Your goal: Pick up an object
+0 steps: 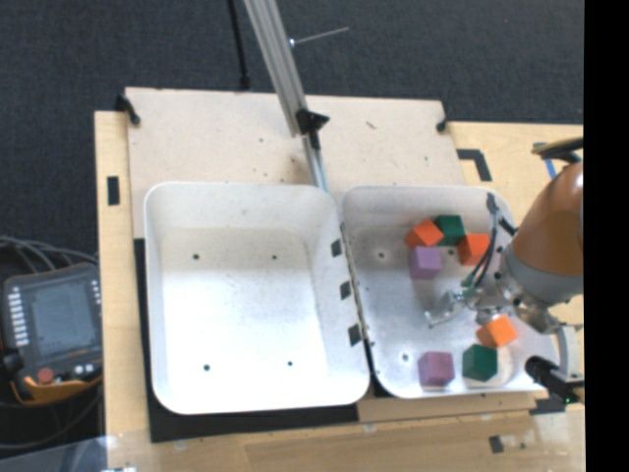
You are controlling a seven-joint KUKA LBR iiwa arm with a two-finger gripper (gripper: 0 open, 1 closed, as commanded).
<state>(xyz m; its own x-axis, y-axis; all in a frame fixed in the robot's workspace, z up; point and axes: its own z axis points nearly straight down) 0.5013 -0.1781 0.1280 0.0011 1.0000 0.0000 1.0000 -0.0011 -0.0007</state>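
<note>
1. The arm (555, 239) reaches in from the right over the right bin (388, 367), its orange band above the grey wrist.
2. The gripper (447, 308) hangs low over the middle of the right bin, pointing left; whether its jaws are wide or narrow cannot be told, and no block is seen between them.
3. At the far side of that bin sits a cluster: an orange block (427, 233) touching a green block (450, 227), a purple block (426, 261) just in front of them, and another orange block (473, 248) to their right, partly behind the arm.
4. Near the front edge lie a purple cube (435, 368) and, just right of it, a green cube (480, 363).
5. An orange cube (499, 331) sits just beyond the green cube, close under the wrist.
6. The left bin (157, 264) stands beside the right one, their walls touching.
7. A teach pendant (54, 324) lies off the bench at the left.
</note>
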